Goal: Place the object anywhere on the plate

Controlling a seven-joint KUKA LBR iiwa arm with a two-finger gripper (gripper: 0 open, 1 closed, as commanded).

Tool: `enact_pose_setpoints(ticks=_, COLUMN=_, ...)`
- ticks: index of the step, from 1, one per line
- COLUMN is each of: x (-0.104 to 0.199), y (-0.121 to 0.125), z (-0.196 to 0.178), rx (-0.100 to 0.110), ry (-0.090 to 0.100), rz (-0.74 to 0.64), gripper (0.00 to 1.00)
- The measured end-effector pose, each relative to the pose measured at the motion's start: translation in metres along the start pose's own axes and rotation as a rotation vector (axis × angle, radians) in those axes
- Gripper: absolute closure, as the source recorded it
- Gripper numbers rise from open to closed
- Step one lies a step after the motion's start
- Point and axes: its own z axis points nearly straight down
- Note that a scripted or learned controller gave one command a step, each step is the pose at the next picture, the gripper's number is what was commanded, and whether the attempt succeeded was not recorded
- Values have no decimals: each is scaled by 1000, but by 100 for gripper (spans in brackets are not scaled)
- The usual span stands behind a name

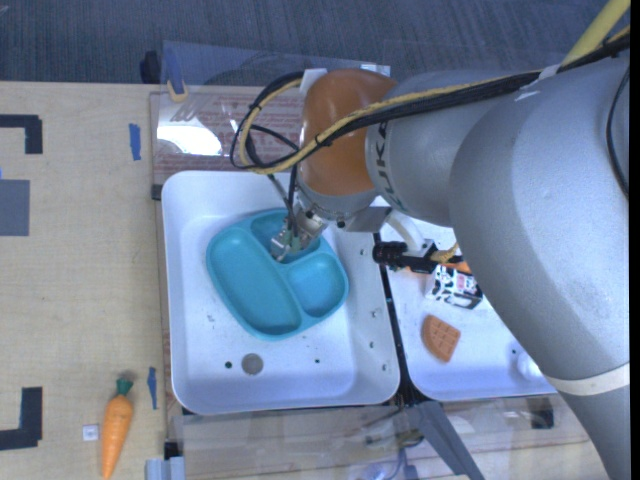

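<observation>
Inside left bin (190, 298), blue plate (255, 283).

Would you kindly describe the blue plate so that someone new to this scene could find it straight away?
Start at the left white bin of the two on the bench. The blue plate lies in its middle, under the arm's claw. It is the bin's largest item, divided into compartments, unlike the small grey disc near the bin's front edge.

We see a toy carrot (117, 423) lying on the wooden worktop (70, 298), left of the left bin (190, 368). A small grey disc (252, 364) rests on that bin's floor. In the right bin (480, 373) lies an orange cracker-like piece (440, 337).
</observation>
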Motion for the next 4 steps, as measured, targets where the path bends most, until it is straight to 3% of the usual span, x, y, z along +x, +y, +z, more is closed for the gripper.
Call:
enact_pose_setpoints(ticks=1, x=18, y=5, z=-1, rx=-1, ry=-2, rz=-201, gripper=100)
enact_pose_setpoints(ticks=2, x=-1, y=41, z=2, rx=1, ry=6, rz=-263, gripper=100)
enact_pose_setpoints(ticks=3, x=34, y=78, z=2, rx=0, ry=4, rz=-173, gripper=100)
enact_pose_setpoints(ticks=4, x=27, y=82, z=2, rx=-3, ry=1, rz=-734, gripper=100)
